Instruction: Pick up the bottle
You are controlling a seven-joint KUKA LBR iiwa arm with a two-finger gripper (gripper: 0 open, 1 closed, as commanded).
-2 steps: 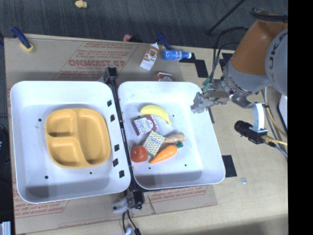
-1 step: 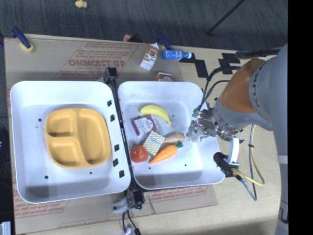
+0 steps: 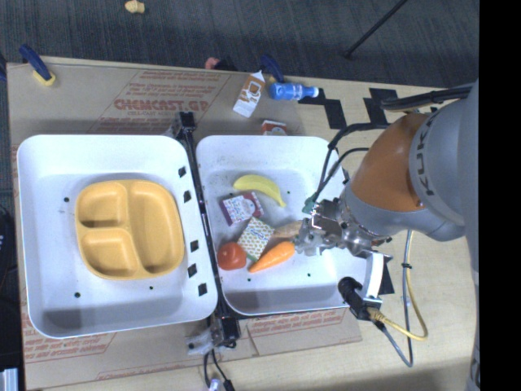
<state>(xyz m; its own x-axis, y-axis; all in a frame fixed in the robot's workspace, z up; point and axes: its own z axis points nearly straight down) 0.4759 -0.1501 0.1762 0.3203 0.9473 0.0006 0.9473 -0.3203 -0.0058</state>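
While we look down on the bench, we list what lies where.

Arm: we see the grey arm (image 3: 431, 177) with its orange band reaching in from the right, over the right bin (image 3: 213, 157).
Gripper: we place the gripper (image 3: 313, 236) low inside the right bin, just right of the carrot (image 3: 273, 257); we cannot tell how it is set, and we see nothing in its grasp.
Bottle: we find the blue bottle (image 3: 289, 92) lying on its side on the cardboard beyond the right bin's far rim, well apart from the gripper.
Right bin contents: we count a banana (image 3: 260, 188), a red-and-white packet (image 3: 238, 209), a patterned packet (image 3: 256, 237), a tomato (image 3: 231, 256) and the carrot.
Left bin: we see a yellow divided plate (image 3: 129, 227) in the left bin (image 3: 37, 161).
Cardboard: we note a small carton (image 3: 249, 94) lying just left of the bottle.
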